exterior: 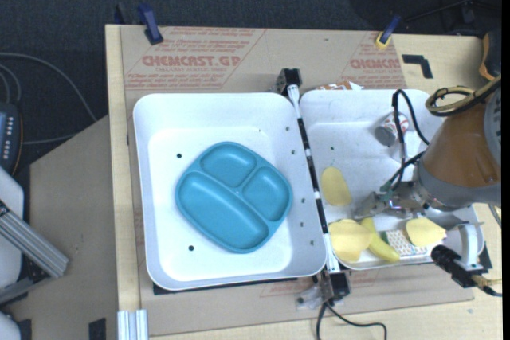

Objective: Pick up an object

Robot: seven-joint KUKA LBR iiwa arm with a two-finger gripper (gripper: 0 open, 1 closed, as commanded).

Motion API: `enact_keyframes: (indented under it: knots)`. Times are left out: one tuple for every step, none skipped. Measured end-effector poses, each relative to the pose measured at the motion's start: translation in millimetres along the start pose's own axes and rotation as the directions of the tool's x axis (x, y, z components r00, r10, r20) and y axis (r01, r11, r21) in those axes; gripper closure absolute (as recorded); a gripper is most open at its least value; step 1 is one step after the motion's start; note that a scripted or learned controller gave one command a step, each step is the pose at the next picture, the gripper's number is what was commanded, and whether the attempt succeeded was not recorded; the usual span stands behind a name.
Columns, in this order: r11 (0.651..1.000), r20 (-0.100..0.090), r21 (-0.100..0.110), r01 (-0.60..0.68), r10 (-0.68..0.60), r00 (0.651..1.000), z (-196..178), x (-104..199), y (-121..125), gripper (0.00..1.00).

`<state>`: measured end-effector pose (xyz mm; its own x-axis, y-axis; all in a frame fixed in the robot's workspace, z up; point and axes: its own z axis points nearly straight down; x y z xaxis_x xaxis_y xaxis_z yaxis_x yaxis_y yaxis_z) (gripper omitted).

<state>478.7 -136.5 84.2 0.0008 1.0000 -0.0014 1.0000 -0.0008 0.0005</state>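
Blue plastic is dominating the left bin (151, 171): a divided plate (233, 195) is lying flat near the bin's middle, three compartments facing up. The right bin (351, 111) is sitting just beside it, the two walls touching along a dark seam. Yellow pieces are lying in the near part of the right bin: one pale oval piece (335, 186) by the left wall, a larger yellow lump (349, 240) in the near left corner, a small banana-like piece (383, 248) just beside it, and another yellow piece (424, 232) further right. The arm (462, 155) is reaching in from the right, its orange band showing, and the gripper (381, 201) is hanging low among these pieces. Whether it is gripping anything is not discernible from this angle.
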Motion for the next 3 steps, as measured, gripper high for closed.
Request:
enact_keyframes:
  knots:
    - [1.000, -0.003, 0.002, 0.002, -0.002, 1.000, -0.1, 34.3, 0.2, 0.00]
    - [1.000, -0.002, 0.001, 0.001, -0.001, 1.000, -9.7, 34.5, 0.2, 1.00]
    - [1.000, -0.002, 0.000, 0.002, -0.002, 1.000, -100.6, 115.2, 54.0, 1.00]
